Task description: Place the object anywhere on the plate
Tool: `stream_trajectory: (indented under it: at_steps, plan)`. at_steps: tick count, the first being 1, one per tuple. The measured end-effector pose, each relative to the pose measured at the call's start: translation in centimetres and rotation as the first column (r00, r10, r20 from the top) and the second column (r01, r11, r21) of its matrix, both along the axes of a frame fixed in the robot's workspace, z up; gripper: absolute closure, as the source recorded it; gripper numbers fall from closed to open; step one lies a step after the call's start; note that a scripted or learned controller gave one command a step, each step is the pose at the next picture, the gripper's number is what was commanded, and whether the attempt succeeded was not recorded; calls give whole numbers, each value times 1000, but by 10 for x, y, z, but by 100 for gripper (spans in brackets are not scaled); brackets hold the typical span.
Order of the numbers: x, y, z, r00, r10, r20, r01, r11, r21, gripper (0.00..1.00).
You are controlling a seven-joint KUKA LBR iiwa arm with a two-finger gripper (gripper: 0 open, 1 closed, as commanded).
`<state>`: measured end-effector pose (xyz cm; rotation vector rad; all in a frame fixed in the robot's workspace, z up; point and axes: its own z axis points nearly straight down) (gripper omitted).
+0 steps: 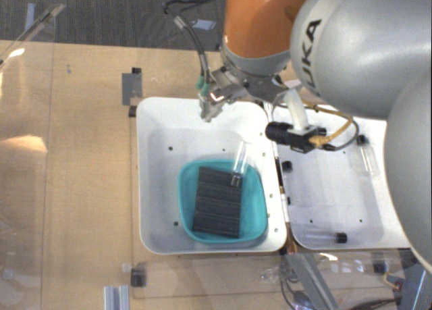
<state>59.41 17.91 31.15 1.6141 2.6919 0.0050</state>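
Teal plate (256, 215) bears the block (217, 202) lying flat at the gripper (236, 177) tip, so we judge it placed; whether that grip is open or closed we cannot tell.

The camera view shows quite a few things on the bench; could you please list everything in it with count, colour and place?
bins: two, white, side by side on the bench, left one nearer the middle of the view.
plate: one, teal, in the left bin, toward its near side.
dark ribbed block: one, dark grey, lying on the plate.
clear tube: one, transparent with a dark end, leaning over the plate's far edge onto the block.
bench: one, light wood, under both bins.
arm: one, grey with an orange band, reaching in from the right.
claw: one, metallic, above the left bin's far edge.
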Motion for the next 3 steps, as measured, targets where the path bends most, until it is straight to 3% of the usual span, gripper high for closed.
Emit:
stream_trajectory:
  at_steps: [1,2,3]
  plan:
    - [53,41,-87,999,50,-1,-50,999,0,100]
    - [74,32,42,993,118,10,-118,993,1,100]
    - [74,48,-98,976,217,-1,-217,976,0,100]
